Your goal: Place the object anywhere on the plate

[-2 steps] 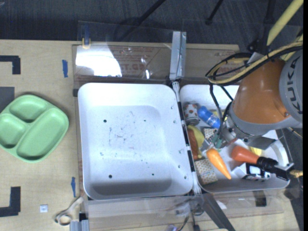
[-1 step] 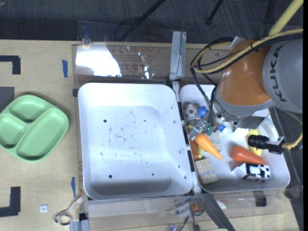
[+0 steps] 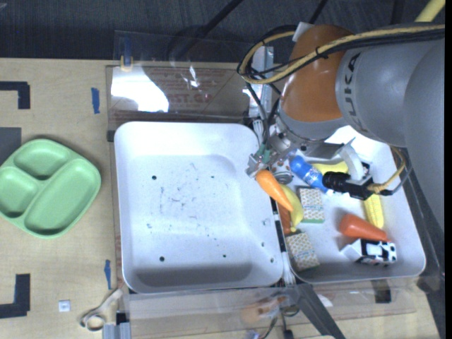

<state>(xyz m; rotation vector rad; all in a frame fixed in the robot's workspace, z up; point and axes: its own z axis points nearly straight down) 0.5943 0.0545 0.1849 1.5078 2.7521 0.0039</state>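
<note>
The green three-compartment plate (image 3: 48,187) lies on the bench, left of both bins. My gripper (image 3: 267,159) hangs over the divide between the two bins, near their back. An orange carrot (image 3: 277,189) lies slanted right below it, its upper end touching or just under the gripper tip. The view does not show whether the carrot is held. The grey arm with its orange band (image 3: 318,83) covers the back of the right bin.
The left bin (image 3: 141,260) has a scuffed floor. The right bin (image 3: 413,253) holds a blue bottle (image 3: 308,174), a yellow corn cob (image 3: 373,202), an orange cone (image 3: 363,226), a black-and-white block (image 3: 375,252) and two speckled sponges (image 3: 311,207) (image 3: 302,249).
</note>
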